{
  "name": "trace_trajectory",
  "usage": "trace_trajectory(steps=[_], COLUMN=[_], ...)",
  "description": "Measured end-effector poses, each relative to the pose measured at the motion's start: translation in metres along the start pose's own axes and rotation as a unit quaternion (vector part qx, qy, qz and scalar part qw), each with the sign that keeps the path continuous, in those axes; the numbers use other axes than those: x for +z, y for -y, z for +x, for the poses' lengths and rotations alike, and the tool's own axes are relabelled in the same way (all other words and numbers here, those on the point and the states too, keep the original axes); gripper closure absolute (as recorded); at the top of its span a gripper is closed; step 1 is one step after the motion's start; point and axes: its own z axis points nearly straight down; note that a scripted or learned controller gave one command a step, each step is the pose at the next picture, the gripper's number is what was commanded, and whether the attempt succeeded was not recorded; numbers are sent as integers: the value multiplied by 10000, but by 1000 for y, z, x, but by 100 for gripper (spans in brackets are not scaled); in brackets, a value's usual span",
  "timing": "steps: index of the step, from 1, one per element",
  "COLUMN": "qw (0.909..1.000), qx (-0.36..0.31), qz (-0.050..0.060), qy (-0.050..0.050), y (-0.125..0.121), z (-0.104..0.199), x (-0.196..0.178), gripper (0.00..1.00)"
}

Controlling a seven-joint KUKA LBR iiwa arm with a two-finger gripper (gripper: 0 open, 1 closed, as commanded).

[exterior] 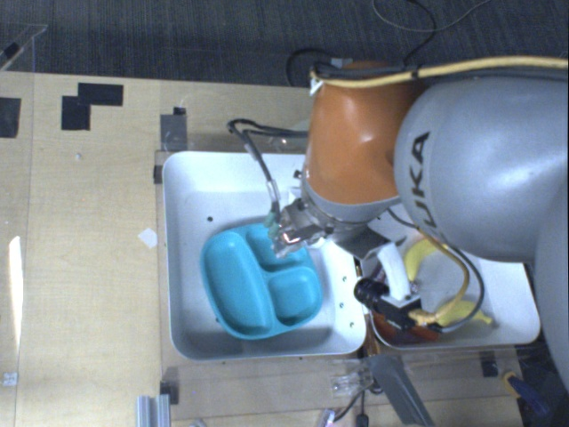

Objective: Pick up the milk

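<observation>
Arm shell [480, 167]: large, rounded, glossy grey; black lettering [416, 185] reading "UKA" on the face nearest the tool. Directly above the gripper [289, 234]: bulbous orange band [351, 140], smooth, with a narrow grey collar [347, 210] beneath. Gripper itself small, silvery metal. Thin dark cable [253, 154] loops in to the gripper from its far side.

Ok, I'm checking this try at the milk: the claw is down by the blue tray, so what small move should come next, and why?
Probably lift the claw straight up. It sits at the rim of the blue tray in the left bin, which is the wrong thing to grasp, and the arm covers much of the right bin.
</observation>
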Motion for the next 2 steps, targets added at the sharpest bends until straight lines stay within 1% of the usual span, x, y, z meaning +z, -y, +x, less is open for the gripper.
trace_trajectory(steps=[2], qw=[10000], qx=[-39], qz=[-9], qy=[10], y=[-5], z=[-1], x=[-17], gripper=[100])
